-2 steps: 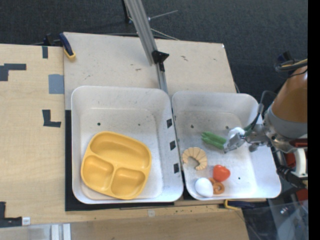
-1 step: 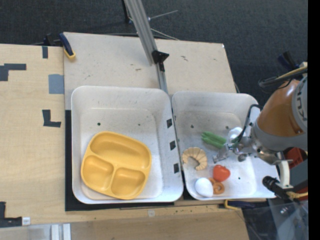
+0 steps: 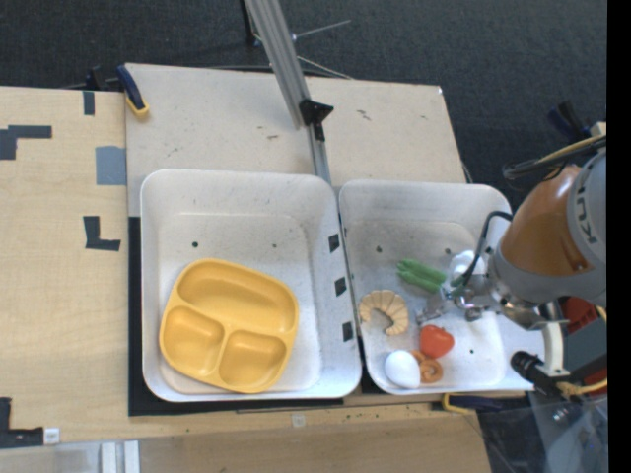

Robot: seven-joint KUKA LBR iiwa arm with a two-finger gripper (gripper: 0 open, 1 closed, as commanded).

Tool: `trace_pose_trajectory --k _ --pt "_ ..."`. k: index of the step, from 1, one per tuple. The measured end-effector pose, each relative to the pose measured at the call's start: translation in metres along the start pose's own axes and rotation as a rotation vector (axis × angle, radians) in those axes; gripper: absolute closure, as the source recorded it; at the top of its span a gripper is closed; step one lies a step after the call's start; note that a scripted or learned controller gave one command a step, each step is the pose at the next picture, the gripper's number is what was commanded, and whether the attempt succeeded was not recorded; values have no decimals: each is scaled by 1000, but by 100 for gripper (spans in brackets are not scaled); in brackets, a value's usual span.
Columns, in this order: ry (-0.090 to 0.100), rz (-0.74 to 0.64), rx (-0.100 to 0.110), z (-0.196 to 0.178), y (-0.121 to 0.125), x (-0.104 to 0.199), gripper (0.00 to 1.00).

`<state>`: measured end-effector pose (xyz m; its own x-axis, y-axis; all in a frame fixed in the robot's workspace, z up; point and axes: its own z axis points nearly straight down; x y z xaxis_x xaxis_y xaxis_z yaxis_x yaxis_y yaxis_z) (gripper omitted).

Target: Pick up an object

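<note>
The right bin (image 3: 394,205) holds a tan croissant (image 3: 385,310), a green bean pod (image 3: 422,275), a red pepper-like piece (image 3: 436,341), a white egg (image 3: 401,368) and a small orange curl (image 3: 429,367). My gripper (image 3: 444,306) reaches in from the right, low over the bin floor. It sits between the green pod and the red piece, just right of the croissant. Nothing shows clearly between its fingers. A pale round part of the wrist (image 3: 461,264) is above it.
The left bin (image 3: 187,205) holds a yellow divided tray (image 3: 229,325) at its front. A metal pole (image 3: 281,57) slants across the bench behind the bins. The grey and orange arm (image 3: 547,239) covers the right bin's right side.
</note>
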<state>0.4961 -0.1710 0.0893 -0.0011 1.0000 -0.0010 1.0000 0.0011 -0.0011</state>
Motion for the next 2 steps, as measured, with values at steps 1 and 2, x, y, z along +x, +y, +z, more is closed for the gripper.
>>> trace_pose_trajectory --k 1,2 --pt "1 -1 0 -10 0 1 100" --pt "0 0 -3 -52 0 -1 100"
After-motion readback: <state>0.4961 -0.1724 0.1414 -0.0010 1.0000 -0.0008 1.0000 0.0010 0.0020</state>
